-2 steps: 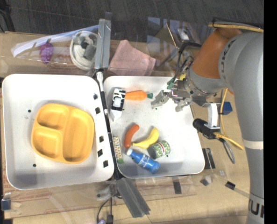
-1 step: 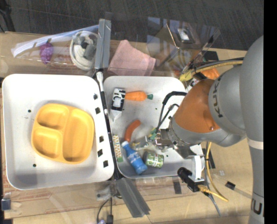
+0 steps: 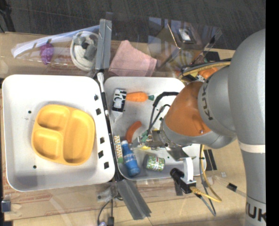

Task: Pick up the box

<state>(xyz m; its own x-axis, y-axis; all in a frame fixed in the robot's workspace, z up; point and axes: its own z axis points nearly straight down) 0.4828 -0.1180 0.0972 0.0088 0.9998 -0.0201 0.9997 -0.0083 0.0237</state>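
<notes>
Whether the gripper (image 3: 147,139) is spread or closed cannot be told: it sits tucked under the orange wrist band, low over the middle of the right bin (image 3: 144,82), and nothing can be seen caught in it. The box (image 3: 119,100) is taken to be the small black-and-white carton lying near the right bin's far left corner, close to the wall it shares with the left bin (image 3: 17,93), with a carrot (image 3: 138,97) just beside it toward the bin's centre. It lies apart from the gripper, with a reddish-orange piece (image 3: 133,130) in between. A flat patterned strip (image 3: 116,148) also leans along that shared wall, nearer the front edge; what it is cannot be made out. A blue bottle (image 3: 129,160) and a green can (image 3: 154,163) crowd the bin's front edge. The carton looks light and stiff, probably card with smooth printed faces, so it should stand a firm pinch but could skid or twist under an off-centre one. The likeliest hold is across its narrow width at mid-length, coming straight down. The wall on one side and the carrot on the other leave little room, and a glancing touch may push the carton against the wall instead of seating it.
</notes>
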